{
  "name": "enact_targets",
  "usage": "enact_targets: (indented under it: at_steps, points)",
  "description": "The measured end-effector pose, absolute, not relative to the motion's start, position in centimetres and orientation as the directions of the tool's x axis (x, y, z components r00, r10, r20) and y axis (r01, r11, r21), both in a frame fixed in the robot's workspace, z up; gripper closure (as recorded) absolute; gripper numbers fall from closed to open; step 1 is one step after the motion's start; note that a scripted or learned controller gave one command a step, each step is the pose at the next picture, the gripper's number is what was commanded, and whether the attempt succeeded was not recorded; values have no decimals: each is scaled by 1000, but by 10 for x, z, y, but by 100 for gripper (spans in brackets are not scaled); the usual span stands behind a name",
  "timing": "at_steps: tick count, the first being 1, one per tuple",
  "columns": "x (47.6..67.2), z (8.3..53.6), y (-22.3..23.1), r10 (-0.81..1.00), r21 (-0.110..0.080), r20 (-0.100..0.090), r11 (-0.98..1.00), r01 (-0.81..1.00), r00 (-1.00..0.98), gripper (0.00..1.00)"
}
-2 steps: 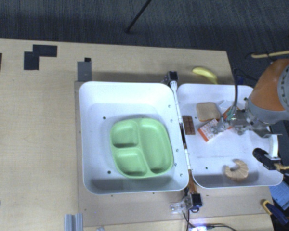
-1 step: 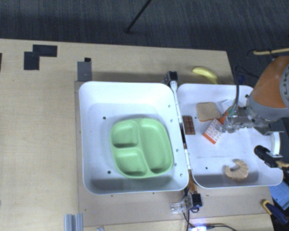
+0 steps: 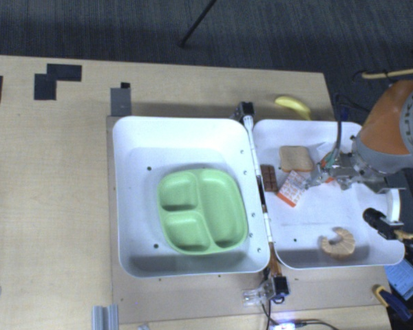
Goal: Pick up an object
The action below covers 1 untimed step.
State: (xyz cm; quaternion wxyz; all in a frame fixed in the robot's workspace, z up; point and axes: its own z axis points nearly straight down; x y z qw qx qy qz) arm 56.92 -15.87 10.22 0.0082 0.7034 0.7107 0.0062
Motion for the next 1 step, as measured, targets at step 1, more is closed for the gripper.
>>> enact_targets:
  at_steps: [1]
  points:
    - [571, 113, -158, 1000, 24, -4, 16, 1000, -16, 100]
